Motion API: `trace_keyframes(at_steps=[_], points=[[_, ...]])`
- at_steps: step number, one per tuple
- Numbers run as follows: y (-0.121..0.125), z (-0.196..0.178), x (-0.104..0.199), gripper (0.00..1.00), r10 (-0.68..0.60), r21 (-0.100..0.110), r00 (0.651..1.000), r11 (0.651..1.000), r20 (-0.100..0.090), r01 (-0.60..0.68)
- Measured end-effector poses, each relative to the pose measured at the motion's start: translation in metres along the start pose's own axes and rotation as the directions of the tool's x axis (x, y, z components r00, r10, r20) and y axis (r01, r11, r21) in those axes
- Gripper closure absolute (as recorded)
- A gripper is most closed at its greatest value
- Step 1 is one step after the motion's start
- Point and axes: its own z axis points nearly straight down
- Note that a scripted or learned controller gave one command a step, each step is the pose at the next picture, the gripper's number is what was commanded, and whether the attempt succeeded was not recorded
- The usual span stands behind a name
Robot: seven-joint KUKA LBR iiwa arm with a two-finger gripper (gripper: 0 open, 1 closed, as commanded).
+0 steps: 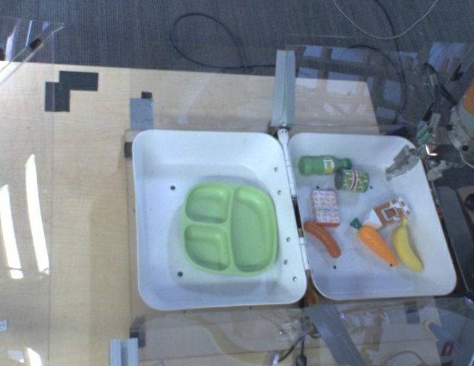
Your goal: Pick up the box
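I count two bins (145, 204), one green tray (229, 229), one bottle (324, 165), one can (351, 180), one box (324, 207), one sausage (322, 238), one carrot (375, 244), one banana (407, 247), one carton (391, 213)

Bright, even light from above. 2 white glare streaks shine on the bench (23, 204). Shadows are soft. Slightly blurry.

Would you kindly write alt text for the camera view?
The gripper hovers over the right bin's upper right edge, holding nothing. That bin holds a box, bottle, can, sausage, carrot, banana and carton; the left bin holds a green tray.
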Motion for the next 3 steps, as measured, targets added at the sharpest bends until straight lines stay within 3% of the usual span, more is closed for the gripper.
trace_keyframes(at_steps=[1, 2, 3], points=[[-0.028, 0.116, 0.032, 0.00, 0.029, -0.034, 1.000, 0.999, 0.010, -0.029], [-0.028, 0.126, 0.027, 0.00, -0.013, -0.045, 1.000, 0.999, 0.018, 0.014], [-0.051, 0.126, 0.034, 0.00, 0.025, -0.059, 0.999, 0.998, 0.023, -0.024]])
